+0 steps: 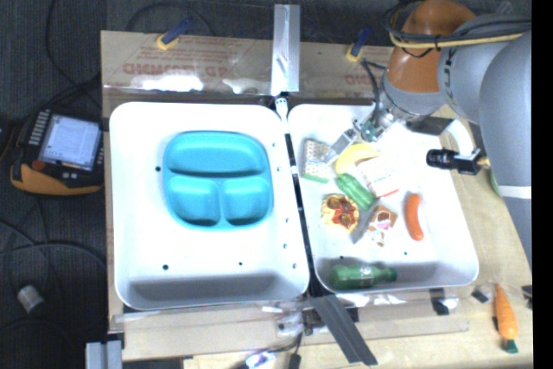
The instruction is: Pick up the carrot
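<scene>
An orange carrot [505,320] with a green tip lies on the bench outside the right bin, past its front right corner. Inside the right bin [449,186] lies an orange-red, round-ended piece [415,215] that looks like a sausage. My gripper [371,130] hangs low over the back of the right bin, just above a yellow banana [356,156]. It is far from the carrot and well behind the orange-red piece. I see nothing held in it.
The right bin also holds a metal grater [317,153], a green pickle [354,188], a pizza slice [340,210], a green bottle [363,275] and small cards. A blue divided tray [218,177] sits in the left bin [138,255].
</scene>
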Controlling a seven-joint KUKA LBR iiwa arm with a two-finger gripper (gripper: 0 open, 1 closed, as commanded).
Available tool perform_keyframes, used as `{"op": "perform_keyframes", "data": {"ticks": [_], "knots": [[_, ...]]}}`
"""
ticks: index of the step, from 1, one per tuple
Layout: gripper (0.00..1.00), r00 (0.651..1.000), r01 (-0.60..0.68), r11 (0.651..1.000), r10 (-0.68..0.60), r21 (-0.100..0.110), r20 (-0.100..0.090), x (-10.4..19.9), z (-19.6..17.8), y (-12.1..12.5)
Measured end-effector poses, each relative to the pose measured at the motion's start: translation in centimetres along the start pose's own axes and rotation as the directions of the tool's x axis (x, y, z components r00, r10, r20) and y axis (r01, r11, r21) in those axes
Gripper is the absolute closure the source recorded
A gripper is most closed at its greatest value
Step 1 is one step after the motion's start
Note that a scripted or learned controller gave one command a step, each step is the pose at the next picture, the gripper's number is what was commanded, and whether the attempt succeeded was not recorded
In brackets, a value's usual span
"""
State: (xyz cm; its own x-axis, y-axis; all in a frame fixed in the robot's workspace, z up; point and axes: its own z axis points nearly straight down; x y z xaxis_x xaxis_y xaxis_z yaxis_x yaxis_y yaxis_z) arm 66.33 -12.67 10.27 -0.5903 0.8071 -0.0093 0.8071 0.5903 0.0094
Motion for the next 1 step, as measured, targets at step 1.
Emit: {"op": "perform_keyframes", "data": {"ticks": [1], "knots": [[0.0,0.999,-0.042,0.999,0.042,0.008,-0.008,1.35,-4.11,1.75]]}}
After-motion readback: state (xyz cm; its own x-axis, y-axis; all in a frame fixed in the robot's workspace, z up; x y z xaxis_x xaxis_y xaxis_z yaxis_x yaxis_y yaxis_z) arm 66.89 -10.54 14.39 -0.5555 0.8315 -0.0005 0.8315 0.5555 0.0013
